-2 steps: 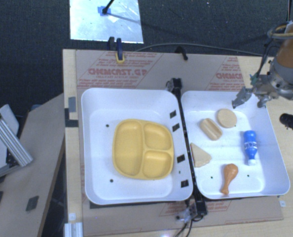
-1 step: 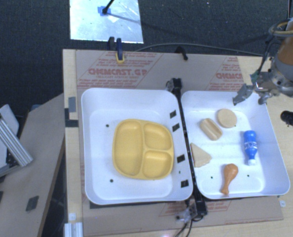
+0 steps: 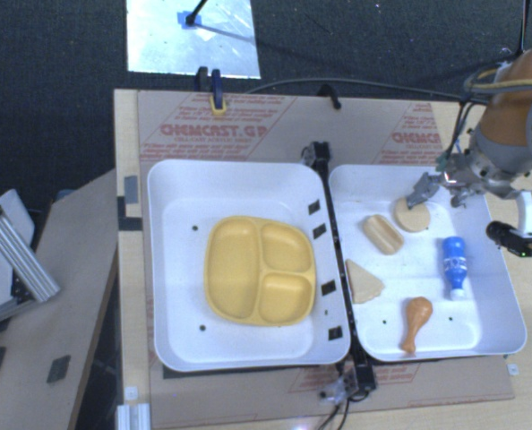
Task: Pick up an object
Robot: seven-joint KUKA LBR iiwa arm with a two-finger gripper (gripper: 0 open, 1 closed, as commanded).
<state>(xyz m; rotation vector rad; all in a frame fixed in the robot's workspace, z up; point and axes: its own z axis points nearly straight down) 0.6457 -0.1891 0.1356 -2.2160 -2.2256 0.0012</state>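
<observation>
My hand hovers open, gripping nothing. The round cookie sits just below it, likely my target. The blue bottle lies nearby.

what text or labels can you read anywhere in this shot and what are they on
"CHEMCAST GP" in red, on the brown protective sheet under the bins, left of centre behind the left bin.
The same red print repeats at the sheet's far right corner, at a slant; too partial to read in full.
Red print on the sheet's front edge: cut off, unreadable.
Blue bottle in the right bin: label too small to read.
</observation>
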